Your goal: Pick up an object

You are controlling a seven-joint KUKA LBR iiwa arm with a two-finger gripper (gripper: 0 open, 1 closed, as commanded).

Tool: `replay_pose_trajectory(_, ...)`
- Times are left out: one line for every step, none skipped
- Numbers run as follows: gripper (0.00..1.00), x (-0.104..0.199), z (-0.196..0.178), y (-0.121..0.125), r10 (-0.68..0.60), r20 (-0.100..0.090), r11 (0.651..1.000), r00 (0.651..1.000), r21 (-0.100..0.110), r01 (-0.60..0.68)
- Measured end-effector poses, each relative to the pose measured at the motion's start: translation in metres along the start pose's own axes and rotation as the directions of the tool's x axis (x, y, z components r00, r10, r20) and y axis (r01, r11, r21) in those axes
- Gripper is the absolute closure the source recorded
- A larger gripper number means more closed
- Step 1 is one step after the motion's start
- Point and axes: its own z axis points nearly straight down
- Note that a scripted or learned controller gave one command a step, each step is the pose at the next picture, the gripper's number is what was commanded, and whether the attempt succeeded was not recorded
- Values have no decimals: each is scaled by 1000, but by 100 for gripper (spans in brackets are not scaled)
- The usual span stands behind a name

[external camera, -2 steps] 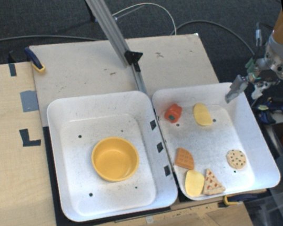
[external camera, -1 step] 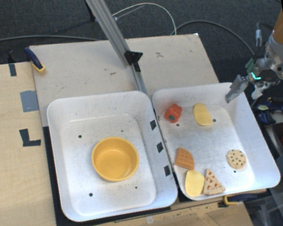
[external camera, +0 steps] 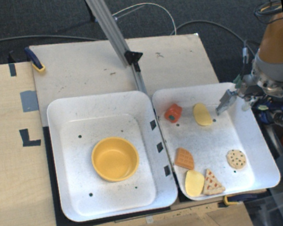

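Observation:
The right bin (external camera: 252, 140) holds several toy foods: a red-orange piece (external camera: 173, 113) at its back left, a pale yellow oval (external camera: 202, 114) beside it, an orange waffle-like piece (external camera: 184, 158), a yellow wedge (external camera: 194, 183), a pizza slice (external camera: 212, 182) and a chocolate-chip cookie (external camera: 236, 158). My gripper (external camera: 224, 103) reaches in over the bin's right rim at the back, its tip just right of the yellow oval. I see nothing held at the tip.
In the left bin (external camera: 69, 158) sits a yellow bowl (external camera: 115, 158). A slanted metal pole (external camera: 112, 29) stands behind the bins. Cables run across the dark floor at the back. A blue and yellow clamp (external camera: 34, 58) sits at the bench's back left.

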Motion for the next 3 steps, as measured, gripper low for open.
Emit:
replay_pose_trajectory(0,-1,59,-10,1,0,1000,1000,0,-1)
replay_pose_trajectory(0,0,113,-11,0,1,1000,1000,-2,0)
replay_pose_trajectory(100,0,100,-10,-1,1,1000,1000,-5,1)
